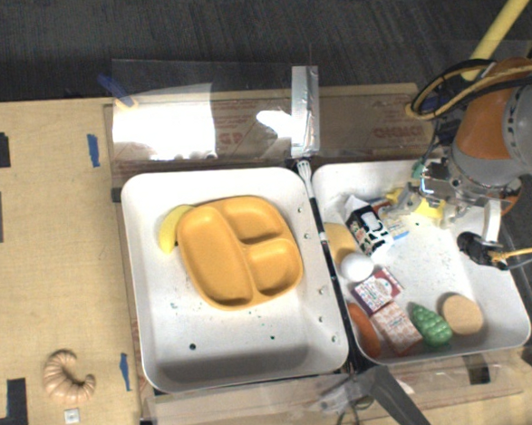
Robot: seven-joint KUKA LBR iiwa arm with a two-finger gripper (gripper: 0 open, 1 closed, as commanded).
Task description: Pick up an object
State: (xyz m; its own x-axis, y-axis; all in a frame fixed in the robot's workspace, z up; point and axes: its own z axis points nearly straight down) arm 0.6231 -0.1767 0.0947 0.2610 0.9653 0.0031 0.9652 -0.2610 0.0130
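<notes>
Gripper low over the right bin's far side, grip impossible to tell. Just left: black-and-white carton. Below: white ball, green toy. Farther left: orange tray in the left bin. Wooden bench; dark floor beyond.

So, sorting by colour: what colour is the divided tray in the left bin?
Orange-yellow; the divided tray shows in the overhead camera view.
</notes>
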